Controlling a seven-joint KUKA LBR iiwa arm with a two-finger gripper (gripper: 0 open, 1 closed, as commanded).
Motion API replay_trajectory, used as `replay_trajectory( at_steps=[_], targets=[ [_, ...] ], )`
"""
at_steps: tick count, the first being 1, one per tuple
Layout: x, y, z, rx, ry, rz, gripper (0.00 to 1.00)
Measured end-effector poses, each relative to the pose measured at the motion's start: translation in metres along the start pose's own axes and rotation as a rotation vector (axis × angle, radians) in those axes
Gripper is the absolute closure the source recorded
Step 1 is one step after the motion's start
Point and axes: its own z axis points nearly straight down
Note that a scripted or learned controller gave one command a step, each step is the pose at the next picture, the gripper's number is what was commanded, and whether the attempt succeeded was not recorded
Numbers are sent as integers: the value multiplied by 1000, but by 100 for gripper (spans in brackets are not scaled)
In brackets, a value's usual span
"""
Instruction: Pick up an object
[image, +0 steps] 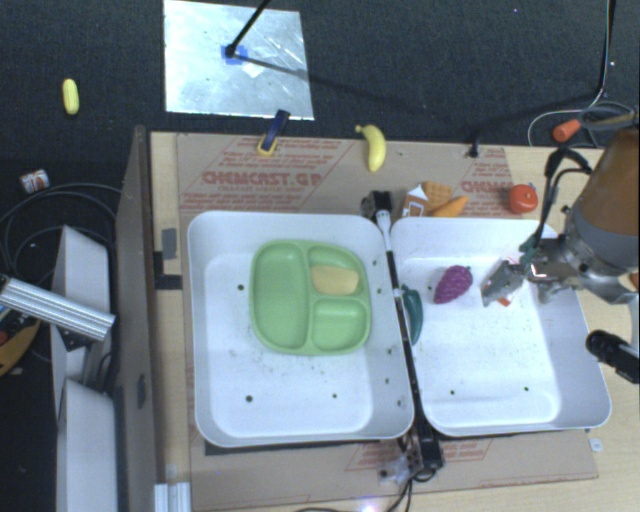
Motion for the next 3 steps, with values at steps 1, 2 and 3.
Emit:
replay_trajectory(
  at_steps=[1,2,3],
  targets=[
    [-37,95,74,-3,-2,-2,0],
    [-26,101,174,-12,-2,-4,0],
    [-80,69,87,-7,-5,6,0]
  ],
)
